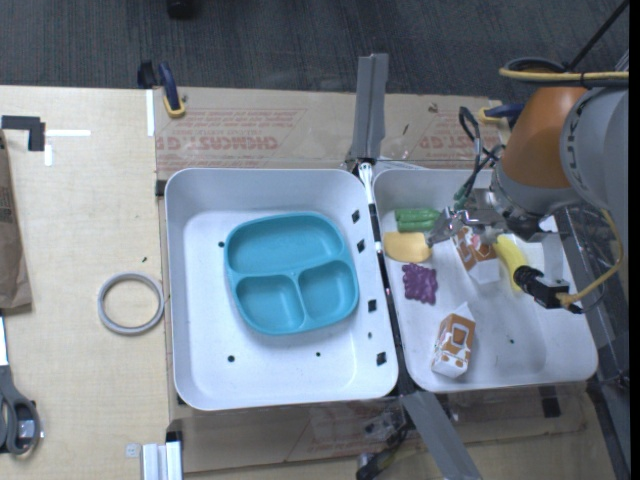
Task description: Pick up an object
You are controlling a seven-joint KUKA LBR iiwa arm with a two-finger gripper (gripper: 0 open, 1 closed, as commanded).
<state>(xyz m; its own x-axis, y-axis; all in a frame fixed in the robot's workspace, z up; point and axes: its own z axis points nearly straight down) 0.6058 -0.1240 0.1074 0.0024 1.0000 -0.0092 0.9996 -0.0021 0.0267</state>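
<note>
The right bin [520,360] holds several small items: a green piece [415,217], a pale yellow lump [406,247], a purple bunch of grapes [420,283], a white and orange carton [454,346], an orange and white packet [478,254] and a yellow banana-like piece [511,256]. My gripper [452,228] hangs low over the bin's far middle, just right of the green piece and the yellow lump, beside the packet. Nothing visibly sits in it. The arm's orange band [545,138] rises behind it and hides part of the bin's far right corner.
The left bin [200,368] contains a blue three-compartment tray [290,273]. On the bench to the left lie a grey tape ring [131,302] and scissors [18,420]. A metal post [370,108] stands between the bins at the back.
</note>
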